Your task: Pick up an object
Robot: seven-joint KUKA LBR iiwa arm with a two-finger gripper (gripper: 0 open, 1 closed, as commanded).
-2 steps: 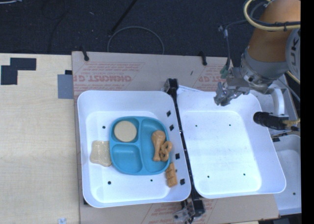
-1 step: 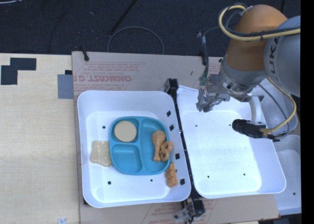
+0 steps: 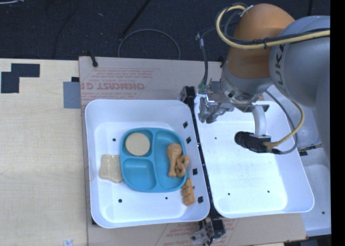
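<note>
Approach step: the gripper point(image 3: 211, 111) hangs over the rear edge of the right bin point(image 3: 259, 196), near the divider, carrying nothing visible (whether it is open or closed cannot be told). The objects lie in the left bin point(image 3: 102, 116): a smooth blue compartmented tray point(image 3: 141, 177) holding a flat tan disc point(image 3: 137, 143) and a knobbly pretzel-like piece point(image 3: 177, 160), with a pale bread-like slab point(image 3: 111, 168) touching its left rim. The next move likely calls for travel leftward, then descent.
</note>
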